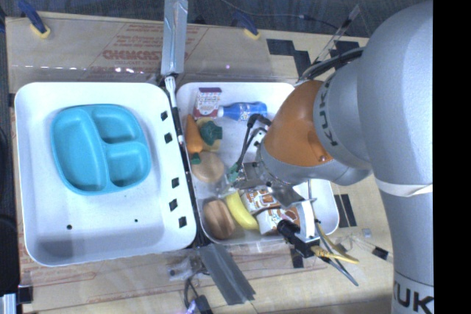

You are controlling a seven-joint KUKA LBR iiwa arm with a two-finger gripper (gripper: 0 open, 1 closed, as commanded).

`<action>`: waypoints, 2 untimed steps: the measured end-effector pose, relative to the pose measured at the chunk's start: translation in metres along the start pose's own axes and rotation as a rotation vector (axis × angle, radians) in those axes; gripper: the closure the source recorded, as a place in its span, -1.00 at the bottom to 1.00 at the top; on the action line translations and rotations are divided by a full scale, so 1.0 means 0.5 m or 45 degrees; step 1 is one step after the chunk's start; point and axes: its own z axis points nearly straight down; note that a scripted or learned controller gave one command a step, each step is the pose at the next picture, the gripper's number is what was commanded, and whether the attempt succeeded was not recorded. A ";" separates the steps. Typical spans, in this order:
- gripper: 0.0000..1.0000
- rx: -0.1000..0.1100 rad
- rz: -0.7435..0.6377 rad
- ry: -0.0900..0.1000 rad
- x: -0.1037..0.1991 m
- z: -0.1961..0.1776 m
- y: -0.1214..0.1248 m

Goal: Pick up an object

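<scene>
The arm [383,106] reaches in from the right and bends down over the right bin [190,95], its orange band [294,130] sitting above the bin's middle. The gripper [250,174] hangs low among the objects, near the bin's centre, but the wrist hides most of it, so whether it is open, closed or holding anything cannot be told.

The objects lie crowded in the right bin. At the far end a small white carton with a dark red label [208,102] lies beside a blue plastic bottle [243,111]. Along the left wall sits an orange piece [193,137] touching a dark green block [212,133], and just below them a pale round item [209,168], perhaps a bun. At the near end a brown round item [218,218] rests against a yellow banana [241,209], and next to that lies a white and brown printed packet [274,212], partly under the wrist.

The left bin [44,232] holds a turquoise divided tray [99,147], with three compartments, lying flat towards its far left part.
</scene>
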 end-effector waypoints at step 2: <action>-1.00 -0.002 0.158 -0.001 0.080 -0.183 0.129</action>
